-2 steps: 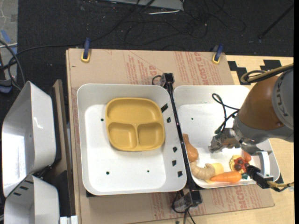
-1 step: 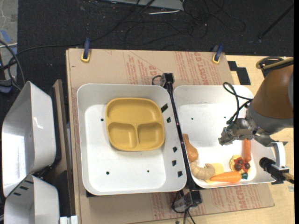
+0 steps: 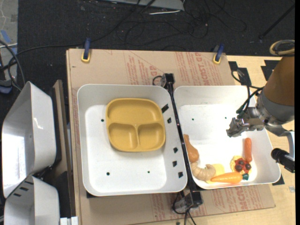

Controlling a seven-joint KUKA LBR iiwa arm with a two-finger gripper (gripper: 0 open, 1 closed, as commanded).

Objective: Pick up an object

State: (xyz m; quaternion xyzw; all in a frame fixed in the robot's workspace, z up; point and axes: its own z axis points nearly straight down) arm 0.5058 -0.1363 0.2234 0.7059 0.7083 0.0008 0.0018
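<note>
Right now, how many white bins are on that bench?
2: the left bin holds a yellow divided plate; the right bin, beside it, holds toy food under the gripper.

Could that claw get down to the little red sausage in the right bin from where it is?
Probably yes. The claw hangs just up and left of the red sausage, which lies on bare bin floor with nothing over it; the berries sit below it.

Brown cardboard-topped bench [image 3: 131, 62] bearing two white bins [image 3: 93, 139] [image 3: 206, 97] side by side.
</note>
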